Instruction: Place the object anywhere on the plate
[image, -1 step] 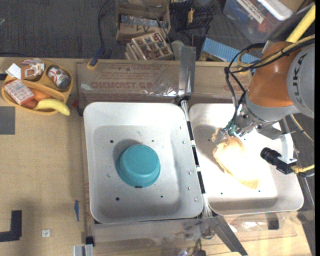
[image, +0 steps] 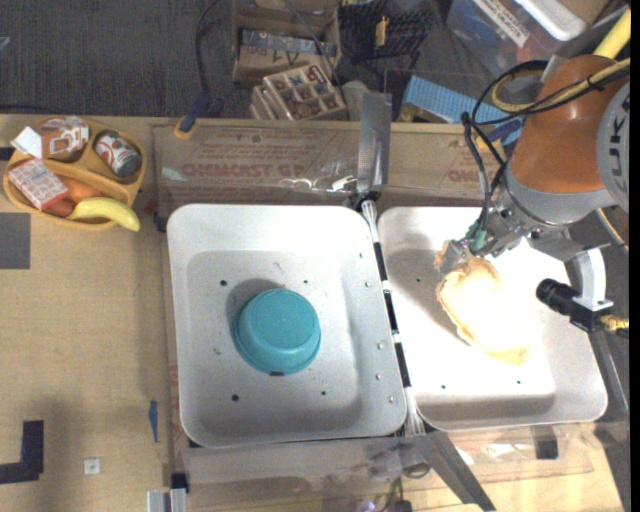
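A round teal plate (image: 278, 330) lies in the middle of the left bin (image: 200, 250). A pale yellow, flattish object (image: 480, 310) with a tan upper edge lies in the right bin (image: 570, 390), stretching from the bin's centre toward its front. My gripper (image: 476, 244) is down in the right bin, right at the object's upper left end and seemingly touching it. The orange-banded wrist (image: 570, 130) hangs above the bin's back right corner. Glare washes out the object's outline.
A divider (image: 385, 300) runs between the two bins. A black fitting (image: 560, 296) juts in at the right bin's right side. A yellow tray (image: 70, 185) of toy food sits on the bench at the far left. Boxes and cables crowd the floor behind.
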